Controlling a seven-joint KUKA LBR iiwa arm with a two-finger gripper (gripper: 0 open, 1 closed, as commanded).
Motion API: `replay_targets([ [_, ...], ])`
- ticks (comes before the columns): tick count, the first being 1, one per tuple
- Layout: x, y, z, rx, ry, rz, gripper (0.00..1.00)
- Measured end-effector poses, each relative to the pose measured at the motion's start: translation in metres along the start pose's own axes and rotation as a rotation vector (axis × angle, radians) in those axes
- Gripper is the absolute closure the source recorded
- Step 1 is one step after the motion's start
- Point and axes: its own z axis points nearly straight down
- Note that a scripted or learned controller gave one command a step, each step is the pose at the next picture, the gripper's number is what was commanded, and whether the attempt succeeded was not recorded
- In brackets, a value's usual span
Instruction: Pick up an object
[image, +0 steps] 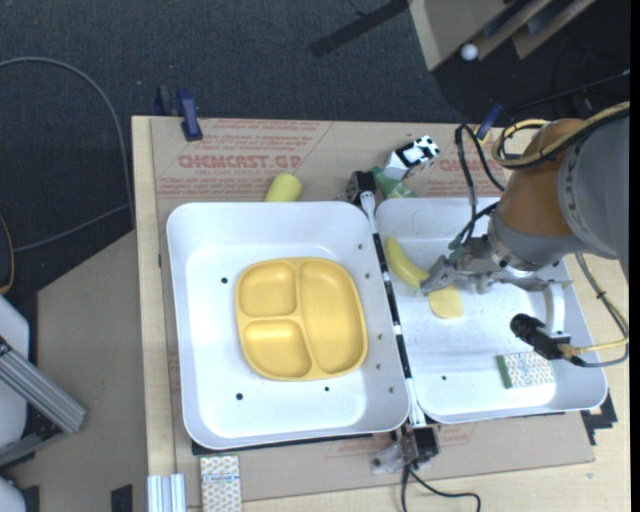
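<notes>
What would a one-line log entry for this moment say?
arm: over right bin | gripper: low, near banana and yellow block | grasp: unconfirmed | left bin: yellow divided plate

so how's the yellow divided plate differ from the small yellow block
The yellow divided plastic plate lies in the left white bin; the small yellow block lies in the right white bin. The plate is far larger and has three compartments; the block is plain. Both are yellow.
</notes>
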Motion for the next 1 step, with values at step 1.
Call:
replay_targets([
  [1, 0.0061, -0.0016, 0.0101, 0.005, 0.003, 0.001, 0.00],
])
